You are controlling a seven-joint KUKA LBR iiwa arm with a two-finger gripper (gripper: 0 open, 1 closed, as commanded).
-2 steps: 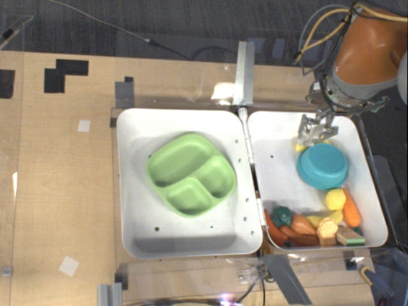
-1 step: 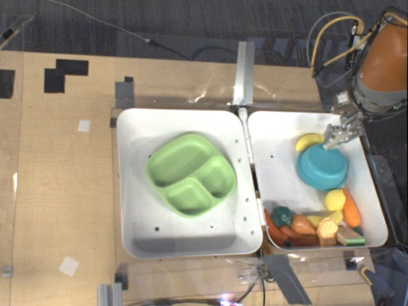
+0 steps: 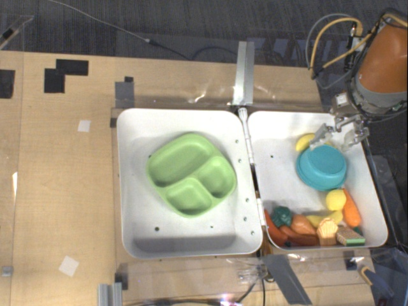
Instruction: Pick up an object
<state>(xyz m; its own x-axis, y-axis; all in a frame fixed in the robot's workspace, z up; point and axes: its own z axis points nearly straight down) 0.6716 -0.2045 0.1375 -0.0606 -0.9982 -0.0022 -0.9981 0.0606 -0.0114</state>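
Closest to you, along the front wall of the right-hand white bin [image 3: 376,234], lies a jumble of small plastic toy foods: a dark red piece with a green top [image 3: 281,218], an orange carrot shape [image 3: 351,210], a pale ridged piece [image 3: 327,229] and a tan block [image 3: 350,236], all packed touching one another. Just behind them sits a smooth round yellow lemon shape [image 3: 336,200]. Beyond that, touching it, you have a glossy teal bowl [image 3: 322,166], round and turned rim down. A small yellow curved piece [image 3: 305,141] peeks out at the bowl's far left edge. In the left bin [image 3: 131,234], a matte lime-green divided plate [image 3: 191,173] with three compartments and soft rounded corners lies tilted diagonally near the middle. Farthest back on the right, your gripper [image 3: 343,127] hangs just above the bowl's far rim, its thin metal fingers spread apart with nothing between them. Above it the arm's orange band [image 3: 384,57] rises toward the upper right corner, with yellow and black cables [image 3: 328,40] looping beside it.
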